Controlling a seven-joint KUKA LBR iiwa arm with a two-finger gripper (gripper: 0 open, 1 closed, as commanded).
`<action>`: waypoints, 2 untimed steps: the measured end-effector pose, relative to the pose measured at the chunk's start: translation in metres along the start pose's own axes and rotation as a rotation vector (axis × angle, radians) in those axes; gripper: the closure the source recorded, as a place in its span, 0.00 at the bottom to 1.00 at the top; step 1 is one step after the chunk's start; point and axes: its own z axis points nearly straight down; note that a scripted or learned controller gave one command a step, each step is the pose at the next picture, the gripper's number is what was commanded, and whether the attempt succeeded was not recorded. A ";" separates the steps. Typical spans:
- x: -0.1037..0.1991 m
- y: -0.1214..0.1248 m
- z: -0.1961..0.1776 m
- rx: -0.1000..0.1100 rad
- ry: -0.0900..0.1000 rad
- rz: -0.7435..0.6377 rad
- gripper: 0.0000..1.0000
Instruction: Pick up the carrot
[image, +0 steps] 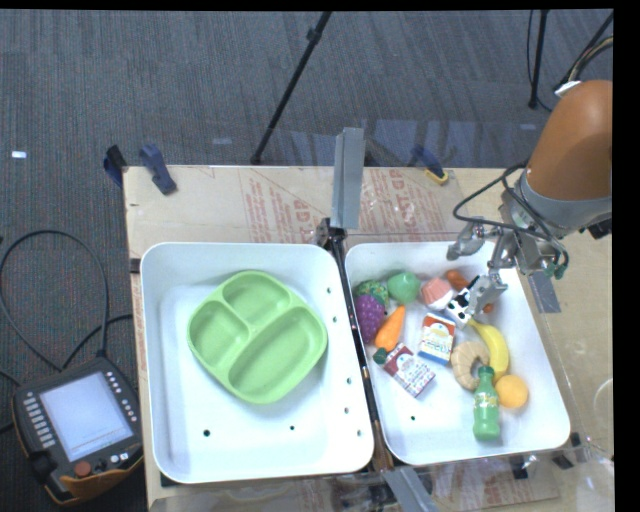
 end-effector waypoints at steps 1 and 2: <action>0.023 0.065 0.107 0.000 -0.007 -0.169 0.00; 0.018 0.077 0.106 0.005 -0.011 0.233 0.00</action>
